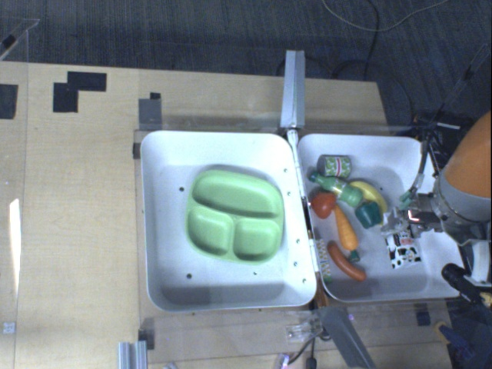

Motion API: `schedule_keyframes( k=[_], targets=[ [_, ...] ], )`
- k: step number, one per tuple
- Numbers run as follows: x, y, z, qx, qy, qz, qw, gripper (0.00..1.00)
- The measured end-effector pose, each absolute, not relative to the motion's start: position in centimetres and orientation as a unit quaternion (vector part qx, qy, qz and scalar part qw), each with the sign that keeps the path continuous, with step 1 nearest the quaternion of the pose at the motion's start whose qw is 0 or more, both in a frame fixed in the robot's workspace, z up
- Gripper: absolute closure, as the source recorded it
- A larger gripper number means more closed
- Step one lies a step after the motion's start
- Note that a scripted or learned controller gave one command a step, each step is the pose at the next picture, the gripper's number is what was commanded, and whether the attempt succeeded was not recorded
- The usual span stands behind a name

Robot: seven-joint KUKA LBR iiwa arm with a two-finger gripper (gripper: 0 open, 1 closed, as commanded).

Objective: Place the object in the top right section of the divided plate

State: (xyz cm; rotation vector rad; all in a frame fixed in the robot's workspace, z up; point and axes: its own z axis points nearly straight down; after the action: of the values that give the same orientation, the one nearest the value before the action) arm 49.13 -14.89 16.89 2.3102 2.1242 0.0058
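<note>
Plate [234, 214]: one, green, three sections, long axis left-right, in left bin [157, 229].
Right bin [384, 287]: about seven toys.
Gripper [405, 220]: finger state unclear.

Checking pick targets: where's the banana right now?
In the camera view the banana lies in the right bin, upper middle, just below the small can and touching the teal item at its lower end.

Pale wood worktop [77, 229] across the view, and two shallow white bins sit right on it, side by side, edges touching. Left bin [165, 275], right bin [400, 148]. Black marks [77, 89] lie on the worktop's far left corner, well apart from them.
</note>
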Motion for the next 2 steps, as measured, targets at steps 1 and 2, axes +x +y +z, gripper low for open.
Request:
schedule_keyframes(
  k=[1, 2],
  targets=[
    [53.9, -7.9, 22.6, 0.702, 0.712, 0.002, 0.002, 1.0],
    [57.5, 0.9, 20.1, 0.758, 0.652, 0.0012, 0.001, 1.0]
  ],
)
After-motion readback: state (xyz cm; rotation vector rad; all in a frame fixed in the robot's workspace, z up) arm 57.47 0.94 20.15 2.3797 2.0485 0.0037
